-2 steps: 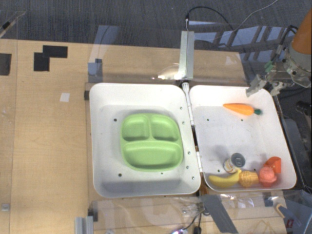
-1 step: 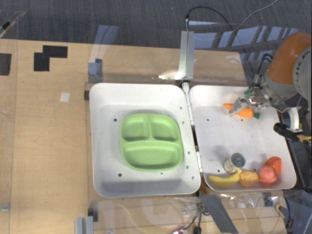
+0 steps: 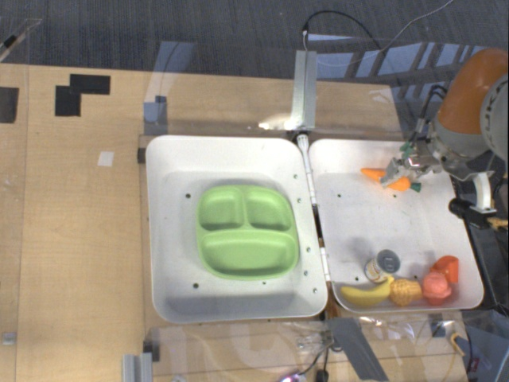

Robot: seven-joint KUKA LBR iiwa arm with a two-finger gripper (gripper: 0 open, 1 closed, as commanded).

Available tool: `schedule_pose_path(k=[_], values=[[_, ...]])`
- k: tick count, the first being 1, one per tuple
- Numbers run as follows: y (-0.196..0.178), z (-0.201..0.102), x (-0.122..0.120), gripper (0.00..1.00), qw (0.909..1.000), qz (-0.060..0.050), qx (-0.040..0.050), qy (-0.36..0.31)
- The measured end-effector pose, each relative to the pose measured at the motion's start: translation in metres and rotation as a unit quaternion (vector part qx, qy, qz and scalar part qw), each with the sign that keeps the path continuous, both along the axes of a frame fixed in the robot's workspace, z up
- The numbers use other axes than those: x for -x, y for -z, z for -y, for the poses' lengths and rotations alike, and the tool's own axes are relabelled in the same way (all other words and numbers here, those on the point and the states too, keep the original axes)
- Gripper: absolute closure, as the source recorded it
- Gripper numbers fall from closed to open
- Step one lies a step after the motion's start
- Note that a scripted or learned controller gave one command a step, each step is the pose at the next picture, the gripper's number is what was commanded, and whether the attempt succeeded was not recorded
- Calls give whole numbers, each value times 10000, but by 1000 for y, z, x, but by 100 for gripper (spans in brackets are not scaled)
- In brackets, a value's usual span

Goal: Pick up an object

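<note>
Carrot [image 3: 372, 175] lies near the back of the right bin [image 3: 350, 237], and the gripper [image 3: 407, 170] is down on its right end; whether the jaws are apart or clamped on it I cannot tell. Nothing looks lifted, so the pick seems at the grasp stage, with raising left. Banana [image 3: 366, 294] and other fruit sit along the front wall; a green tray [image 3: 246, 231] lies in the left bin [image 3: 171, 237]

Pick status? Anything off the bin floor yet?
Reach done: the gripper is down in the right bin at the carrot. In hand: closing on the carrot, grasp unconfirmed. Left: lifting it; the banana lies untouched at the front.
</note>
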State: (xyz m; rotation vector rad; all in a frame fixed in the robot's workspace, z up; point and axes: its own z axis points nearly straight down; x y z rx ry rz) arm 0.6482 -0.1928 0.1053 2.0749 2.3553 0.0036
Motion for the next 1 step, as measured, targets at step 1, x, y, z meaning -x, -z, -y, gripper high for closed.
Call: schedule_pose_path(k=[1], values=[[-86, -42, -20, 100, 9971, -34, -8, 757]])
